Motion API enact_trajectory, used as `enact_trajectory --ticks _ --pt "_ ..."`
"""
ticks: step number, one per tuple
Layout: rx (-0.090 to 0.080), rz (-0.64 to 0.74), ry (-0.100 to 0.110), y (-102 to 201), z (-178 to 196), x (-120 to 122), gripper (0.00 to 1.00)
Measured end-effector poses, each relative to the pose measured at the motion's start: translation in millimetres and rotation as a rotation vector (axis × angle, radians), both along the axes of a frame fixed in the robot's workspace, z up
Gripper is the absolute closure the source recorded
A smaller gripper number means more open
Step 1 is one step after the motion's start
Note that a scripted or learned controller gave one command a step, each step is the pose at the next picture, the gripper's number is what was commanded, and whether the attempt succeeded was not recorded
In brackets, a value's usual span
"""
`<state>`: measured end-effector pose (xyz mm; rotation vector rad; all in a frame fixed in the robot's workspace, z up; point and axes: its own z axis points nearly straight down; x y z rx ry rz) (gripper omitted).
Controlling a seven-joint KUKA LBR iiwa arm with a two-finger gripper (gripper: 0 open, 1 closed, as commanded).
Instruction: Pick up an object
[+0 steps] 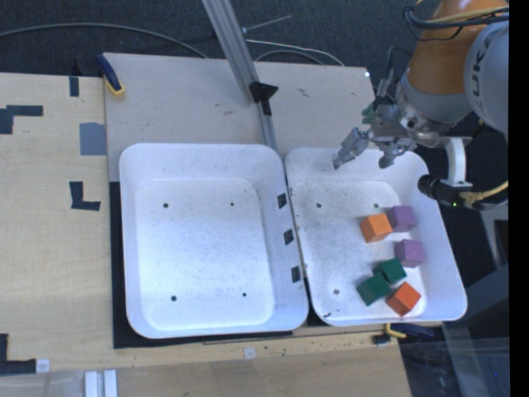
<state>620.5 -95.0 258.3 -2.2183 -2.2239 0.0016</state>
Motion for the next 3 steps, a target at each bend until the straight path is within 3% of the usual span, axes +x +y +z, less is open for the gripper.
enact_trajectory --ticks 1,2,3 --pt "0.001 -0.005 0.011 -31 -102 -68 0.0" --pt "-0.005 -0.01 -0.006 -107 -6 -129 0.0" --pt "-0.011 0.0 -0.022 -111 -141 -112 0.0"
